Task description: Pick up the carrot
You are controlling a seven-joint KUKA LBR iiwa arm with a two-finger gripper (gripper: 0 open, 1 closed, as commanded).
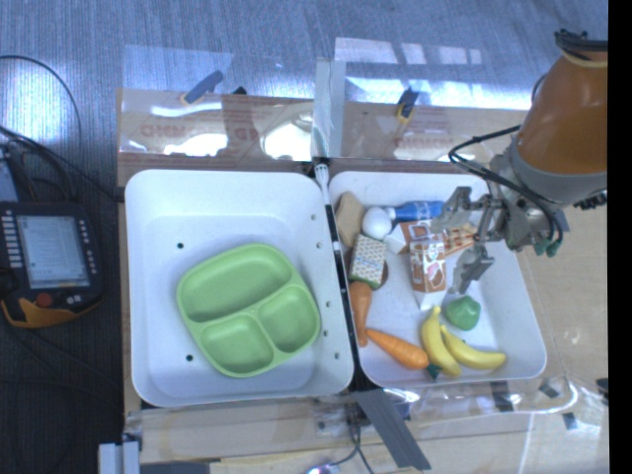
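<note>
Flanking the bench (pixel 227 131), grey carpet (pixel 197 8) holds a pendant (pixel 49 255).

Right bin (pixel 528 349) crowded. Carrot (pixel 398 349) lies on the near floor, with a second carrot (pixel 359 309) just left of it against the dividing wall. Bananas (pixel 454 346) sit just right of it, green ball (pixel 461 312) beyond them. Bare floor opens directly far of the carrot, between the patterned box (pixel 367 261) and the carton (pixel 428 260). Far end is blocked by an egg (pixel 376 223) and a blue bottle (pixel 415 209). Gripper (pixel 472 250) hangs over the carton's right side. Left bin (pixel 148 225) holds only a green divided plate (pixel 250 309), with open floor all round it.
</note>
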